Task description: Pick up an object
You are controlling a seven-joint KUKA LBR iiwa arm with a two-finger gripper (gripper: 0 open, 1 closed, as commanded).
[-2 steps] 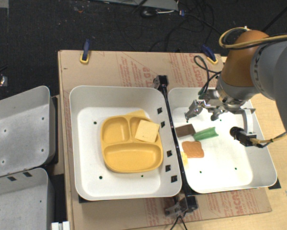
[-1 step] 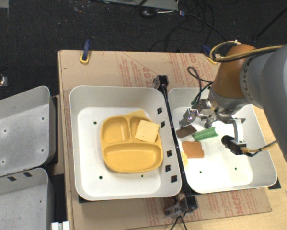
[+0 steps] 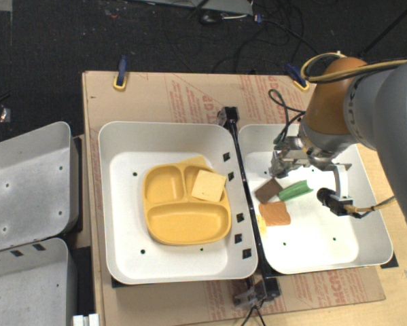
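In the camera view, the gripper (image 3: 285, 167) hangs low in the right white bin (image 3: 339, 246), just above a brown block (image 3: 268, 191), a green stick (image 3: 293, 191) and an orange sponge-like square (image 3: 274, 214) clustered near the divider, likely lining up a grasp. Whether it is spread, I cannot tell.

The yellow divided plastic tray (image 3: 183, 216) carries a pale square block (image 3: 208, 185) in the left bin.

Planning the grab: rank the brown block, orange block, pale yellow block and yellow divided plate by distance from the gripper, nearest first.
From the gripper:
1. Brown block, right bin, just below it.
2. Orange block, right bin, lower.
3. Pale yellow block, on the plate.
4. Yellow divided plate, left bin.
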